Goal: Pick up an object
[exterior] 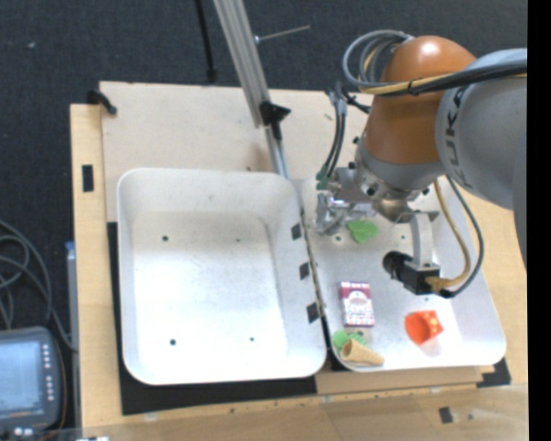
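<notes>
Arm [441, 108] reaches in from the right, w/ orange band above the wrist, bent down over the back of the right bin [482, 315]. Gripper [335, 211] sits low near the bin's left wall, by the divide btw the two bins. Fingers: can't tell if apart or together, too small and cluttered w/ metal parts. A green object [361, 231] lies just beside the gripper, to its right; can't tell if touching.

Other things in right bin: red-and-white small box [357, 304] near the middle, orange cup-like piece [423, 326] to its right, tan cone [362, 352] w/ a green bit at the front edge. Black cylinder part [406, 271] hangs off the arm above the bin.

Left bin [138, 246] sits alongside on the tabletop [179, 118].
</notes>
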Motion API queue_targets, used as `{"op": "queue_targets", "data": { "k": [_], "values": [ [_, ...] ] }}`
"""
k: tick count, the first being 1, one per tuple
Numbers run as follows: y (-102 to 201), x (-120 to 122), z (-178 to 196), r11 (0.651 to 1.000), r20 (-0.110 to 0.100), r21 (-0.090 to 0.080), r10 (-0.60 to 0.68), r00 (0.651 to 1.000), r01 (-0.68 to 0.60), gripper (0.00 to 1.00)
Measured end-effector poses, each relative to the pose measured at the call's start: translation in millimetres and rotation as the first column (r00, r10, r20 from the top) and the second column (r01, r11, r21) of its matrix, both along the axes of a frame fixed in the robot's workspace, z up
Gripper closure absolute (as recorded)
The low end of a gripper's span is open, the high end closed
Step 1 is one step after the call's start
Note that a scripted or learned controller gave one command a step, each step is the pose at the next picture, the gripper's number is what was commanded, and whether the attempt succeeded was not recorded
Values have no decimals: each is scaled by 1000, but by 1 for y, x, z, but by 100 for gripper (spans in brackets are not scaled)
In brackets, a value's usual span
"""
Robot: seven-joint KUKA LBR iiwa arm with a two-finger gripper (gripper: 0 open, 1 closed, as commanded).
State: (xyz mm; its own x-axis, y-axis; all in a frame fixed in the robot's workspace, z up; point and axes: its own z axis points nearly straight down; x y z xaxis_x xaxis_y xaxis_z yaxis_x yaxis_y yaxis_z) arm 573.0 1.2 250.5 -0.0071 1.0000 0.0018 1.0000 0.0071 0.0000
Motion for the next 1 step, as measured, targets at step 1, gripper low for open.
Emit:
{"op": "queue_targets", "data": {
  "k": [1],
  "values": [
    [48,-24,-12,1000,-1,-1,-1,1000,1,100]
  ]
}}
